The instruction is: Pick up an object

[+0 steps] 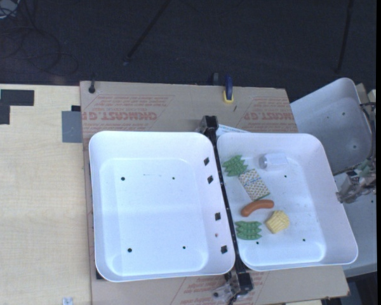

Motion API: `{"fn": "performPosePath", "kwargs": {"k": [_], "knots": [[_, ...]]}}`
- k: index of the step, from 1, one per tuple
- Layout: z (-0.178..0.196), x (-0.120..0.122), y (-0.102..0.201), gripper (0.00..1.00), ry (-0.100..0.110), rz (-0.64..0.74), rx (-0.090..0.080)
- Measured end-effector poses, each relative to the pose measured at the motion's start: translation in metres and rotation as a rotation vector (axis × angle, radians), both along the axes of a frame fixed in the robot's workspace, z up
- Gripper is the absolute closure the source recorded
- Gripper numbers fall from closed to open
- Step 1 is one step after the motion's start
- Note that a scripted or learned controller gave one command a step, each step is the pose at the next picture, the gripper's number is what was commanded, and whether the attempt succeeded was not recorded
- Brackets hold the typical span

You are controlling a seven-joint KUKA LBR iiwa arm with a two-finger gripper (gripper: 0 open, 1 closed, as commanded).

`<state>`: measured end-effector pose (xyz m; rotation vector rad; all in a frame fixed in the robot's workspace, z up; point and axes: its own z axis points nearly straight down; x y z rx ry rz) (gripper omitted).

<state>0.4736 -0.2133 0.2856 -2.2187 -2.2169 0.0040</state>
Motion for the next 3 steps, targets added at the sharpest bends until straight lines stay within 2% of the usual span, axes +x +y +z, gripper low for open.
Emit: {"fn": "performPosePath", "kwargs": {"k": [1,3], "knots": [[0.077,0.003,-0.001,1.00,-0.011,0.002,-0.005],[0.181,0.002,-0.001,1.00,-0.009,0.003,-0.003]]}}
